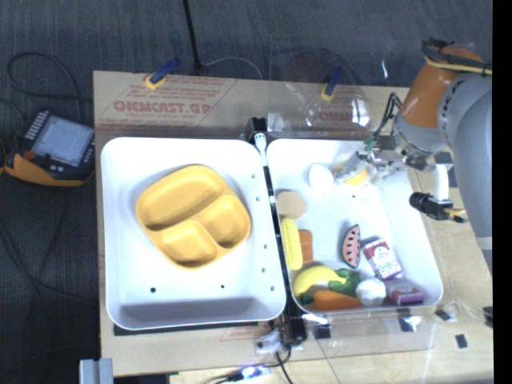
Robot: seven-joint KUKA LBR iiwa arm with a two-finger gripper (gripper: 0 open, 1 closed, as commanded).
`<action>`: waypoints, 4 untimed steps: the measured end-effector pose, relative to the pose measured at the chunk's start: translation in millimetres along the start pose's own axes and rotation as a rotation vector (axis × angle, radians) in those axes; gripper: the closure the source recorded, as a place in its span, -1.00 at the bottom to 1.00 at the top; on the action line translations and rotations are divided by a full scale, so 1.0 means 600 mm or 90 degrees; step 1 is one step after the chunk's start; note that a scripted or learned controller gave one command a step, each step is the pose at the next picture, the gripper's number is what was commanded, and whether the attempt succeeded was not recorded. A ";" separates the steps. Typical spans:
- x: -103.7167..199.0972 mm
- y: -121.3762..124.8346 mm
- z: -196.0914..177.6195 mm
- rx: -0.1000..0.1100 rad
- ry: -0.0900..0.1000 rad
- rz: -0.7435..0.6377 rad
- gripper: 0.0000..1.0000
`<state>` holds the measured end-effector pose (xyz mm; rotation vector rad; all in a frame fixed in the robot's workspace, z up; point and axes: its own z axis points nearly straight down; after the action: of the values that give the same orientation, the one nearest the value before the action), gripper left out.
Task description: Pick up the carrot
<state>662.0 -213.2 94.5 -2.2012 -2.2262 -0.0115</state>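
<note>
Carrot point(336, 300) lies at the right bin's point(424, 250) near edge, wedged under the banana point(314, 278). Pincer point(370, 165) hovers at the far edge; grip state: cannot tell. Approach from above, avoiding the banana.

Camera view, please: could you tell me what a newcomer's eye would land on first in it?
First the big yellow divided tray, alone in the left bin. Next the heap of toy food in the right bin's near corner: a banana, the carrot in front of it, and a watermelon slice behind. Then the orange-banded arm at upper right, its tool over the right bin's far end, well away from the carrot.
</note>
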 end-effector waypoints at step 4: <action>0.157 -0.149 -0.198 0.000 -0.010 -0.376 -1.00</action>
<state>571.9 -121.5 214.9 -1.4635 -2.7830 0.0016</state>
